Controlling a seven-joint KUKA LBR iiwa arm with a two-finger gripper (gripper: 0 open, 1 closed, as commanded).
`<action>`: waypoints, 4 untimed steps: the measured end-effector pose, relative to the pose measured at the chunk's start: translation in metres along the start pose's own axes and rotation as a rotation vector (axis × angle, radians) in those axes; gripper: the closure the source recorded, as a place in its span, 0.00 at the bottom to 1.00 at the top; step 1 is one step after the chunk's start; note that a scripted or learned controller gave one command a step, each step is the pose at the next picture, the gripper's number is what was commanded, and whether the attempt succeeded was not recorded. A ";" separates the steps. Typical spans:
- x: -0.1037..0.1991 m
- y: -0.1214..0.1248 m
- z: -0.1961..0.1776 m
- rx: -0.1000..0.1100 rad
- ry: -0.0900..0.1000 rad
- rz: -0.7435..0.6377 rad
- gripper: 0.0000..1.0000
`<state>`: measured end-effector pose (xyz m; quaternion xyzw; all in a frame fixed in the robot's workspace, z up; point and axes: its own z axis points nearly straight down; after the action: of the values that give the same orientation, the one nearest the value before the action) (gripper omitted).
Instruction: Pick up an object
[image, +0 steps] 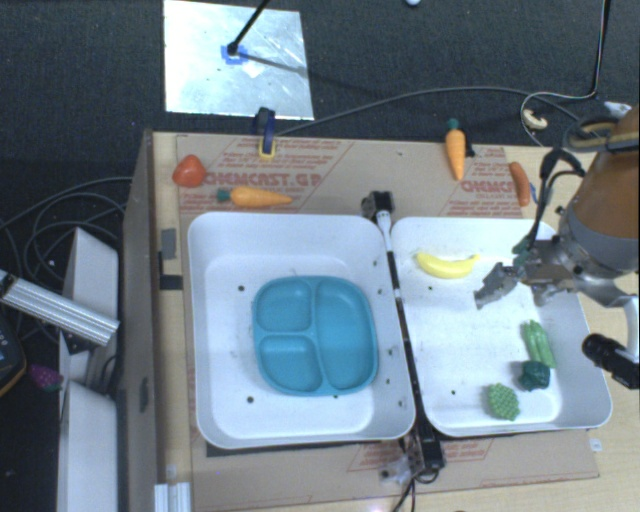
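Note:
In the right bin (450, 330) lie a yellow banana (446, 264) near the back, a green vegetable (537, 342) by the right wall, a dark green broccoli piece (533, 376) below it, and a light green bumpy item (502, 401) at the front. My gripper (493, 287) hangs over the bin's middle, just right of the banana and apart from it. Its fingers spread apart with nothing between them.
The left bin (215, 300) holds a blue divided plate (314, 333). On the bench behind the bins lie a tomato (189, 171), two carrots (258, 197) (456, 152) and an orange piece (519, 182). Cables run at the back and left.

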<state>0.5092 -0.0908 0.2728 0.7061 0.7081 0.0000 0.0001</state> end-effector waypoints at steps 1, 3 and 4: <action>0.013 0.155 -0.002 -0.002 0.000 -0.002 0.00; 0.004 0.159 0.117 0.000 0.000 0.001 0.00; 0.005 0.157 0.149 -0.001 0.000 0.001 0.00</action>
<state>0.6666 -0.0855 0.1238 0.7066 0.7076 0.0003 0.0006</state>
